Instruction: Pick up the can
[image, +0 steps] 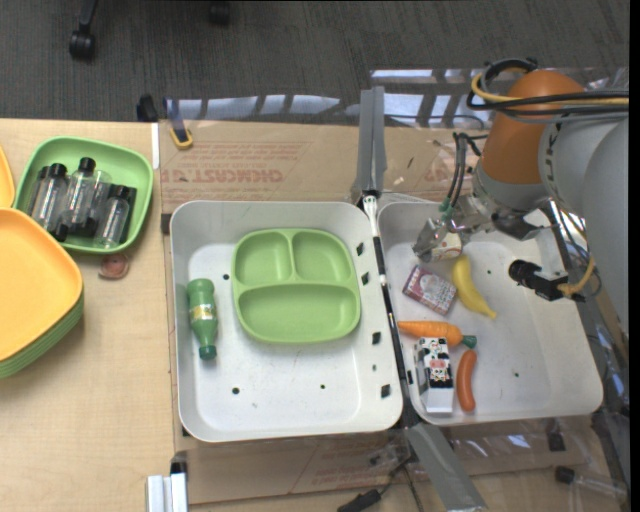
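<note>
**Right bin, upper left corner: tool just above the can**

At the gripper (441, 236): low over the upper left corner of the right bin (560, 395), hung from the grey arm with its orange band at upper right of frame. Spread or pressed together: cannot tell from this angle. Nothing seen pinched.

Just below it: can (430, 290), pink-and-white label, on its side on the bin floor, near the tool; touching or apart, cannot tell.

Right of the can: banana (472, 288), slanting down to the right, just beside the can.

Further down: carrot (431, 330) lying crosswise; under it a cow-print carton (433, 373) near the lower left edge, with a second carrot (466, 381) standing lengthwise just to its right.

Across the divider, left bin (290, 405): green divided plate (296, 283) at centre, green bottle (202, 317) on its side by the left wall.

Beyond the bins, on the table at far left of frame: green tray (137, 180) of dark-capped vials, stack of orange plates (35, 300) below it.
</note>
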